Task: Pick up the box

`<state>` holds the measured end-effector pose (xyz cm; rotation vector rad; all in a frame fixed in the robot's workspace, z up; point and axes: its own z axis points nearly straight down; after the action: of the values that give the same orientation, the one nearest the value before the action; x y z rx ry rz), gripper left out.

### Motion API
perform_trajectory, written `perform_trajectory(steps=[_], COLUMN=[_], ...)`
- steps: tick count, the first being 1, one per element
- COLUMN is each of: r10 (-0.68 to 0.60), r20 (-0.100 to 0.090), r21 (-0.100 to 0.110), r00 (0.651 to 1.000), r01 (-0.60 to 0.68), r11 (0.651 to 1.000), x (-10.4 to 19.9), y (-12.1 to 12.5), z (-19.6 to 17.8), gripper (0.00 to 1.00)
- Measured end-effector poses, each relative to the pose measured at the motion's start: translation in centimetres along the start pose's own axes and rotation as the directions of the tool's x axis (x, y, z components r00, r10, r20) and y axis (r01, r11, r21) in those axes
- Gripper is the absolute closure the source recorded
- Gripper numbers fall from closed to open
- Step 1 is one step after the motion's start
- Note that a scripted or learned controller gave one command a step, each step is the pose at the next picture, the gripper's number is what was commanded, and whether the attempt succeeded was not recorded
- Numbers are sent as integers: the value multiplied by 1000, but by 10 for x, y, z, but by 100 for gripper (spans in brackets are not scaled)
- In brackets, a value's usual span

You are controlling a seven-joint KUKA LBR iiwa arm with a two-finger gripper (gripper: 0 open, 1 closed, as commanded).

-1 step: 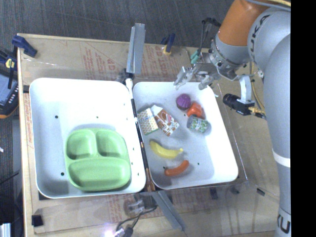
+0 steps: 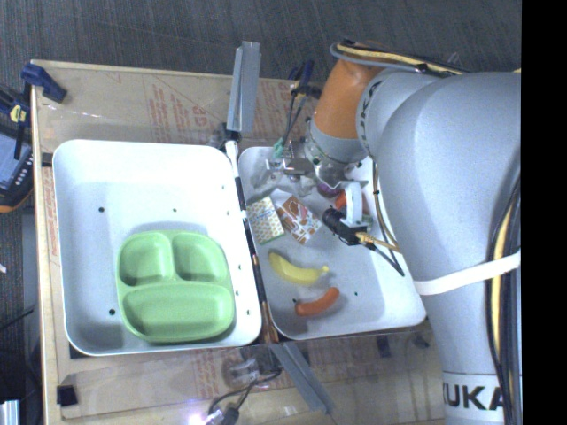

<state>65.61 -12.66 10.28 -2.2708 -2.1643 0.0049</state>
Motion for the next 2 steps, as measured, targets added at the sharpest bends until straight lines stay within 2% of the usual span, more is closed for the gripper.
perform_trajectory(steps=[1,2], r10=[-206,-268], r20=[1,5], r21=[-2,-9], r00=[979,963], r01=[206,268], r11=[979,963], x=[-43,-83], y=[-38,1], z=[-71,-29], gripper=[0,0])
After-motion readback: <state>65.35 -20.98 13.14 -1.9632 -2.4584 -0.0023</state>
